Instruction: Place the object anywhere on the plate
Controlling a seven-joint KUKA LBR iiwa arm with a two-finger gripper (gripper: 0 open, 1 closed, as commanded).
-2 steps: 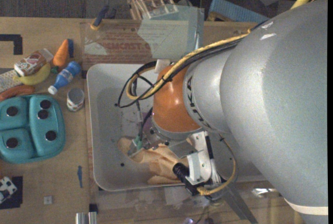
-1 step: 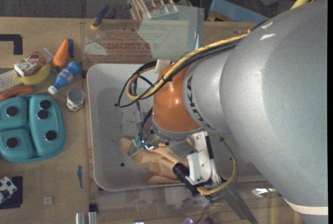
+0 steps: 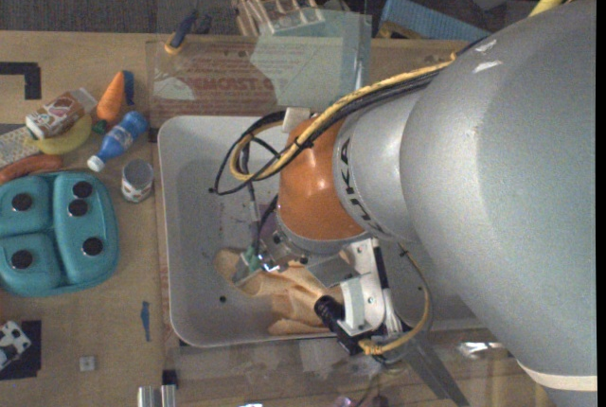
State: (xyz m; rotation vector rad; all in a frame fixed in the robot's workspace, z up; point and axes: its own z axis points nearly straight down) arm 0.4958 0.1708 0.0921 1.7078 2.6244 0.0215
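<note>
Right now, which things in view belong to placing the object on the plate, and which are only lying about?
Job: tan object in the white bin; gripper over it.
Lying about: teal tray, blue bottle, orange carrot, small can.

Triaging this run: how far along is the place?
Done: nothing visibly placed. In hand: the arm is down inside the white bin, wrist over a tan object on the bin floor; grasp unclear. Left: lift it and set it on a plate.

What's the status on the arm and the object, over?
Gripper low in bin, fingers hidden. Tan object lying on bin floor beside it. Arm blocks much of bin.
</note>
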